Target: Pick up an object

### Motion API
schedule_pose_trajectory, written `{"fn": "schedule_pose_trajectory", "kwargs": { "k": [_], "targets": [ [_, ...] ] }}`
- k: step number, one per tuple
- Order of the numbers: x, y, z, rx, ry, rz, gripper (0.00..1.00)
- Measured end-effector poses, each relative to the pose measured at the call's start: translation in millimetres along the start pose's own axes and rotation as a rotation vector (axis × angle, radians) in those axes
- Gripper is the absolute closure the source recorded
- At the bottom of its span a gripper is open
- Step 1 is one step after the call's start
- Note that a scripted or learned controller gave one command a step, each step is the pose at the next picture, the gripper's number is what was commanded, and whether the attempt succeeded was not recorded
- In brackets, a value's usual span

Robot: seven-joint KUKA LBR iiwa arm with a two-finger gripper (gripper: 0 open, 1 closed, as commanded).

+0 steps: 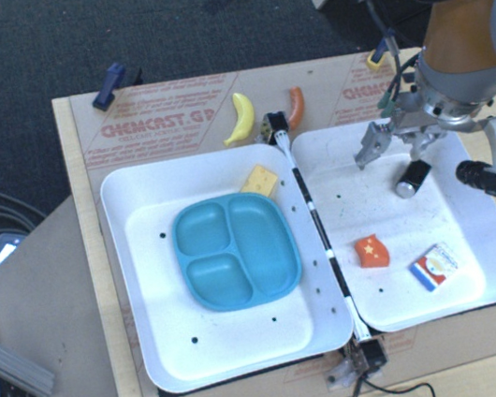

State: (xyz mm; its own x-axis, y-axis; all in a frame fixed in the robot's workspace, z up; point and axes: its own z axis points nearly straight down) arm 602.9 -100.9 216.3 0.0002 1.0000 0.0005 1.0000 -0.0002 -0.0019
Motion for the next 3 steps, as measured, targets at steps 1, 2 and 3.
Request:
{"fn": "schedule_pose_trajectory", "kwargs": {
  "k": [1, 2, 3],
  "targets": [
    [-61, 2, 115, -0.019, -0.007, -0.002, 0.00],
    [-53, 66, 128, -0.009, -0.002, -0.002, 0.00],
    [9, 61, 131, 0.001, 0.001, -0.001, 0.00]
  ]
}}
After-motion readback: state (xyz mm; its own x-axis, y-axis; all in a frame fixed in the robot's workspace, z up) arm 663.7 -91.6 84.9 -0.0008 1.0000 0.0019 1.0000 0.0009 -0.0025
